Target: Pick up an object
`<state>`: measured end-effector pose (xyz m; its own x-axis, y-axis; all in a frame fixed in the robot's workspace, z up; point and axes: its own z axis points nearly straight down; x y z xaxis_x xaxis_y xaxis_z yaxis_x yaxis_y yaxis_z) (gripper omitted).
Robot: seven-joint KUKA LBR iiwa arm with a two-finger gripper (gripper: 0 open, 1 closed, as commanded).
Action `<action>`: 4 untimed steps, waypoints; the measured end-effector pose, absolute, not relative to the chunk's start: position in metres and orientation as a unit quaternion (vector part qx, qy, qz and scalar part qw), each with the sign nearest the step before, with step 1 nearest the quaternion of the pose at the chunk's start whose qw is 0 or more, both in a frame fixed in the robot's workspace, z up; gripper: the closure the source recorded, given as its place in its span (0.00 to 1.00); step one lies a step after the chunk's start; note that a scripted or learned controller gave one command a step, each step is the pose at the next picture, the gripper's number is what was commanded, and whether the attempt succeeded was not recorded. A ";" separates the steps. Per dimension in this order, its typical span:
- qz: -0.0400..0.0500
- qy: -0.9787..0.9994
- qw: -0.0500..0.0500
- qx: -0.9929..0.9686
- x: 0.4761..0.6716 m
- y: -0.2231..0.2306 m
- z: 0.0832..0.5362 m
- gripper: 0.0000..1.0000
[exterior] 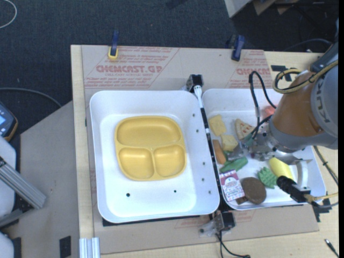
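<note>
1. The table [161, 63] is topped with brown printed board and bears two shallow white bins side by side, their inner rims touching along the middle.
2. The left bin [102, 160] holds a yellow divided plate [149, 147] with three compartments: one wide one at the far side and two smaller ones nearer the camera. It lies flat toward the far-left part of that bin.
3. The right bin [317, 184] holds a cluster of small toy foods.
4. Near the divider lie a pale yellow block [217, 124], an orange carrot-like stick [219, 151] and a tan wedge [243, 128].
5. Nearer the camera lie a green pod-like piece [233, 164], a small red-and-white packet [231, 187] and a round brown cookie-like piece [253, 190], the last two just beside each other at the bin's near rim.
6. A green leafy piece [266, 177] and a yellow banana-like piece [281, 169] lie close together toward the right.
7. The arm reaches in from the right, its orange band [293, 112] over the right bin.
8. The gripper [257, 144] sits low among the objects, near the green pod-like piece; whether it is open or closed cannot be told, as the wrist hides it.
</note>
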<state>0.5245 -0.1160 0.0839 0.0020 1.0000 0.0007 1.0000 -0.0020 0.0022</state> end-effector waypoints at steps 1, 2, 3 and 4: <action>0.003 0.707 0.004 0.708 0.526 -0.116 0.098 1.00; 0.001 0.707 0.003 0.707 0.525 -0.120 0.142 1.00; 0.002 0.707 0.004 0.707 0.533 -0.124 0.204 1.00; 0.001 0.708 0.003 0.707 0.534 -0.124 0.226 1.00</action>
<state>0.5340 -0.1242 0.2265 -0.0012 1.0000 -0.0021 1.0000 0.0012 0.0057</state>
